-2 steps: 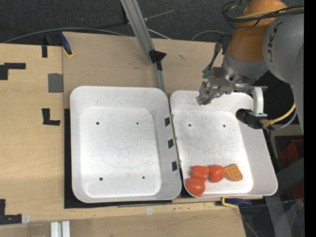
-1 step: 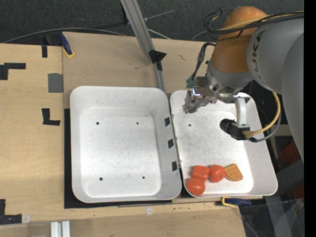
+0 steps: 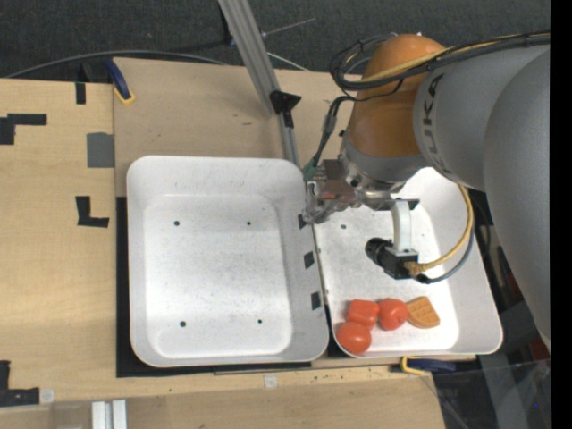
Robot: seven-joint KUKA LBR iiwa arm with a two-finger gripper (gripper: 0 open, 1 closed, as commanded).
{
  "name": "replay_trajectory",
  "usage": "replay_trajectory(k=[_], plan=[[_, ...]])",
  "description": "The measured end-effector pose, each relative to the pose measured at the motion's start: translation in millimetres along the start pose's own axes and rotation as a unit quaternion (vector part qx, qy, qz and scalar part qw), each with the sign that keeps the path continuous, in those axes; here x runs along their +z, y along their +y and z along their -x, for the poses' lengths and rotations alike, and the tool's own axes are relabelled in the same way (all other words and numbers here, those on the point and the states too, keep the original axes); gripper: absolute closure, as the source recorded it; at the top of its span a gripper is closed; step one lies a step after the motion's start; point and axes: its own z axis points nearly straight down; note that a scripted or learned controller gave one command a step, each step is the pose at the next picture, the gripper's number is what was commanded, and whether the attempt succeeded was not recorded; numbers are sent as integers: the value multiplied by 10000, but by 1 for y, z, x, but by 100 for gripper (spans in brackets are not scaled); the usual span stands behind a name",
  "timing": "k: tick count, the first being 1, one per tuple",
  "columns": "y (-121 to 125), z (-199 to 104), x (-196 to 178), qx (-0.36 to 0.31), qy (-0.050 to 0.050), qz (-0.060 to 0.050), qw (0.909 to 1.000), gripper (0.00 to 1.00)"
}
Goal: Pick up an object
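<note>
We see the two-finger metal gripper (image 3: 319,206) over the right shallow white bin's (image 3: 474,329) left wall; we cannot tell its state; three red rounded pieces (image 3: 368,321) lie well apart

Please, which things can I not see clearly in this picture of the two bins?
- Gripper: in the camera view it is small and blurred under the wrist, so the state of its grip is unreadable.
- Right bin: the arm covers its far part.
- Red and orange objects: too small to identify.
</note>
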Motion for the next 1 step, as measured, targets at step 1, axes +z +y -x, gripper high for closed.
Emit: replay_trajectory(k=[1], plan=[[-16, -46, -7, -5, 2, 10, 10000, 100]])
